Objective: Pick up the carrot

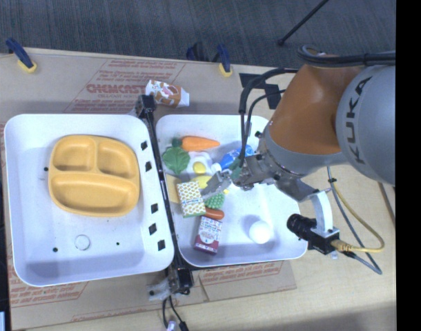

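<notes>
Right now I see my gripper point(221, 183) low in the right bin point(283, 250), over the yellow and green toys, but I cannot tell its state. Just beyond it, the carrot point(199, 143) lies untouched near the bin's far wall, beside a green leafy toy point(175, 159). A yellow divided tray point(93, 174) sits in the left bin point(31, 254).

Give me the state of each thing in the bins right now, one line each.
carrot: lying flat in right bin, not held
yellow tray: upright in left bin
carton: lying on its side
white egg: resting loose
gripper: low over the toy pile
</notes>
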Available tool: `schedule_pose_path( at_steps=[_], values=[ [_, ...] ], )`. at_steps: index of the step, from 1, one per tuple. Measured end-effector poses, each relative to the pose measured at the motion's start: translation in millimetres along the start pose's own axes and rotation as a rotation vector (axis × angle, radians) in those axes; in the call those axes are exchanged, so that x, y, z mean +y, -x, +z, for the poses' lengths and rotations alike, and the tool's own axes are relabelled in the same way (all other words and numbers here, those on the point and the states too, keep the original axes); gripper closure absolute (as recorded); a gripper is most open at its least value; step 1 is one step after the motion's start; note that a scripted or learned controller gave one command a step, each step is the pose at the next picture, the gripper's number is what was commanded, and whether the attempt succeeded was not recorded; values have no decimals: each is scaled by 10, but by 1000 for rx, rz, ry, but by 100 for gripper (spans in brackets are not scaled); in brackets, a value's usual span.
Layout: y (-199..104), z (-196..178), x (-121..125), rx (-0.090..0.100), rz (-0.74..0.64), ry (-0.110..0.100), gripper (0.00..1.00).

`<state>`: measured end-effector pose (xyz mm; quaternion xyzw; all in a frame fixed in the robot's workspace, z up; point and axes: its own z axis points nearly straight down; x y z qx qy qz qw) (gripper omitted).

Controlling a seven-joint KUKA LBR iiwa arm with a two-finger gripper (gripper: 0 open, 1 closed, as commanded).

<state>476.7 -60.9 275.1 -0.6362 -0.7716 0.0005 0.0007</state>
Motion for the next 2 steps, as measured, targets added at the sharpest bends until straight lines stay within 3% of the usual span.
schedule_pose_path(
  at_steps=[1,2],
  values=[
    [226,40,844,0,315,-1,0],
    [506,804,1436,0,332,-4,0]
  ],
)
